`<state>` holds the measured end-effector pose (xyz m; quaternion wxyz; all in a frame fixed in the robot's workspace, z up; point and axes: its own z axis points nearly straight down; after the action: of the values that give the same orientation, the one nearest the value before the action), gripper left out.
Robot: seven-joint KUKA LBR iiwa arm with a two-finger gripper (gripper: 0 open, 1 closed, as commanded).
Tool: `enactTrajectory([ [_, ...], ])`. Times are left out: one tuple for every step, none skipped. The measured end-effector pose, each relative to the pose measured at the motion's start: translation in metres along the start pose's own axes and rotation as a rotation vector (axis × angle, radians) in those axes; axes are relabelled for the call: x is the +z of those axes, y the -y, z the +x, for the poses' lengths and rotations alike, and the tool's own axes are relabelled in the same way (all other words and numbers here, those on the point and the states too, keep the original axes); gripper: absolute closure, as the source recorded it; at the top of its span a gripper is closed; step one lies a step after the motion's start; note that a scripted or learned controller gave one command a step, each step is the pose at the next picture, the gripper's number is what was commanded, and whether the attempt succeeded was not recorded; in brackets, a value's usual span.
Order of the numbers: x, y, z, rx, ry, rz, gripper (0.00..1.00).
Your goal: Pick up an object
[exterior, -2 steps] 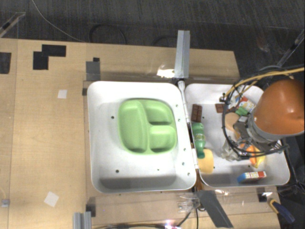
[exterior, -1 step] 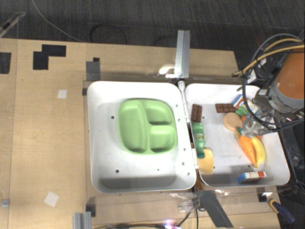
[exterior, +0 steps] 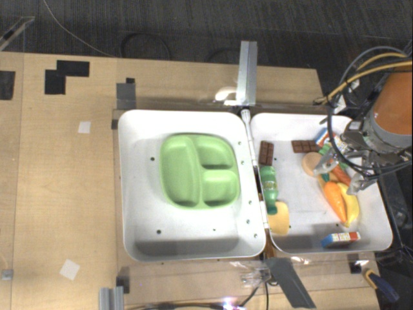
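Note:
My gripper (exterior: 341, 166) hangs low over the right bin (exterior: 290, 234), above a cluster of toy food near its right side. Under and beside it lie an orange carrot (exterior: 333, 199), a yellow banana (exterior: 350, 208) and a tan round piece (exterior: 312, 165). A brown chocolate bar (exterior: 304, 146) lies just left of the gripper, and a second one (exterior: 266, 152) sits by the bin's left wall. A green bottle (exterior: 268, 185) and a yellow piece (exterior: 279, 219) lie along that wall. The gripper hides part of the cluster.
A small blue and red box (exterior: 340, 239) rests at the right bin's front edge. The left bin (exterior: 139, 225) holds a green divided plate (exterior: 198, 170). Cables (exterior: 361, 70) loop behind the arm at the right. A metal post (exterior: 248, 70) stands behind the bins.

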<state>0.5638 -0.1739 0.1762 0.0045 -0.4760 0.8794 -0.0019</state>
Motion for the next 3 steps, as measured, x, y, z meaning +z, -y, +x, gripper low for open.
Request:
enactTrajectory([
  [0.085,-0.022,0.053,0.044,0.000,0.007,0.00],
  [0.085,-0.034,0.040,0.135,0.000,0.011,0.00],
  [0.071,-0.032,0.033,0.131,0.013,0.022,1.00],
])
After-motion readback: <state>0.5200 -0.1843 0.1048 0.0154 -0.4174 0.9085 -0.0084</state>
